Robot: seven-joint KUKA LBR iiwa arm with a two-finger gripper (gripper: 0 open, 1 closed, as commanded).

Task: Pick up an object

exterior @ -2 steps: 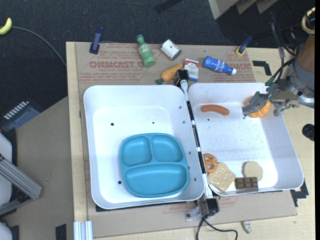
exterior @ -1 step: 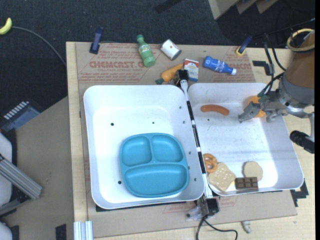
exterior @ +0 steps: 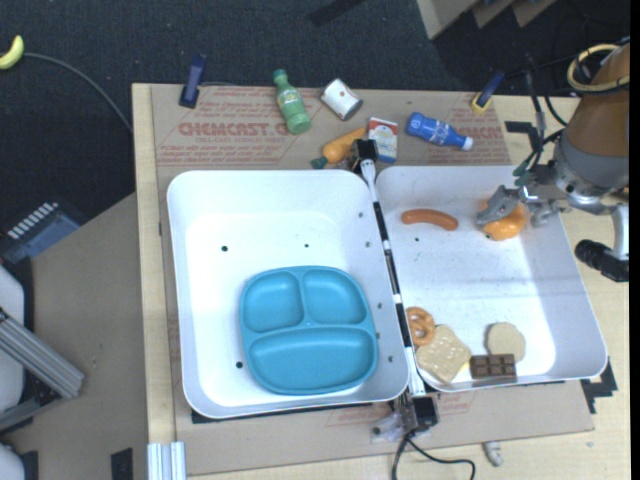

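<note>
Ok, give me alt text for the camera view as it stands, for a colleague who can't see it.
The arm's pincer sits low at the right bin's far right, right at an orange toy. A sausage, pretzel, toast, cookie and chocolate bar also lie there; the left bin holds a blue divided tray.

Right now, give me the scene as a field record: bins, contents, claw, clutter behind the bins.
left bin: blue divided tray
right bin: sausage, orange piece, pretzel, toast slice, round cookie, chocolate bar
claw: at right bin's far right, beside the orange piece; grasp cannot be told
behind bins: green bottle, blue bottle, white can, small carton
</note>
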